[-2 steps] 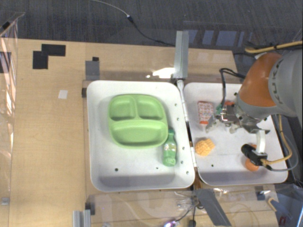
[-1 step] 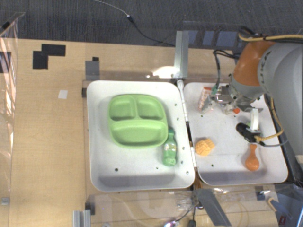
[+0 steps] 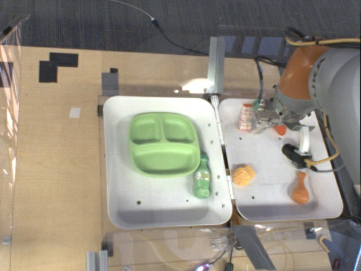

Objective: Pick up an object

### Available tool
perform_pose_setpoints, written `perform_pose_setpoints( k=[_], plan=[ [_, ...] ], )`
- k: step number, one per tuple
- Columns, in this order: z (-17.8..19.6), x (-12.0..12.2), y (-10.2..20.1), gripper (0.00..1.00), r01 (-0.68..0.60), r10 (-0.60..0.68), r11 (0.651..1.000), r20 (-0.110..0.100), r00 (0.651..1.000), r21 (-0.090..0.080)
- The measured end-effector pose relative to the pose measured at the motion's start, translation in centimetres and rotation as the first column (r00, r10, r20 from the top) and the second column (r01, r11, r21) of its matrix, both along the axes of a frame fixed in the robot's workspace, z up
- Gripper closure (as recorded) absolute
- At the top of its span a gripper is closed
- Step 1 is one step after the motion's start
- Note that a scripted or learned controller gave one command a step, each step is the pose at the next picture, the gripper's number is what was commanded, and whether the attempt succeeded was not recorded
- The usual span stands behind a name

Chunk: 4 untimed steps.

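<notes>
Pincer [image 3: 264, 117] low in the right white bin [image 3: 265, 199], finger state can't tell, just beside small pink-red packet [image 3: 246, 117], upright, long axis running top-to-bottom in view.

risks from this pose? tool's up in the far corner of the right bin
1. The tool sits right beside the small pink packet near the right bin's far wall; a close could nudge the packet against the wall instead of gripping it.
2. A small red piece lies just beside the tool and could get knocked aside.
3. Whether the tool is open is unclear here.
</notes>
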State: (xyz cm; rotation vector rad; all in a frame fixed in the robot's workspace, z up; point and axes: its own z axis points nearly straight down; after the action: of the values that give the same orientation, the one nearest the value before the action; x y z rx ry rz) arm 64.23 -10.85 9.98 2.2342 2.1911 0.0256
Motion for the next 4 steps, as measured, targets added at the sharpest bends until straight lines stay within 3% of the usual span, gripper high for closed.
perform_pose_setpoints(
  k=[1, 2, 3, 4],
  plan=[
    [-0.5, 0.9, 1.3, 1.00, 0.338, -0.338, 0.941, -0.019, 0.941, -0.003],
    [-1.1, 2.8, 1.3, 1.00, 0.587, -0.587, 0.810, -0.029, 0.809, -0.004],
    [-1.2, 3.0, -1.3, 1.00, 0.729, -0.729, 0.684, -0.014, 0.684, 0.004],
    [-1.1, 2.7, -0.4, 1.00, 0.737, -0.737, 0.676, -0.015, 0.676, 0.002]
  ],
)
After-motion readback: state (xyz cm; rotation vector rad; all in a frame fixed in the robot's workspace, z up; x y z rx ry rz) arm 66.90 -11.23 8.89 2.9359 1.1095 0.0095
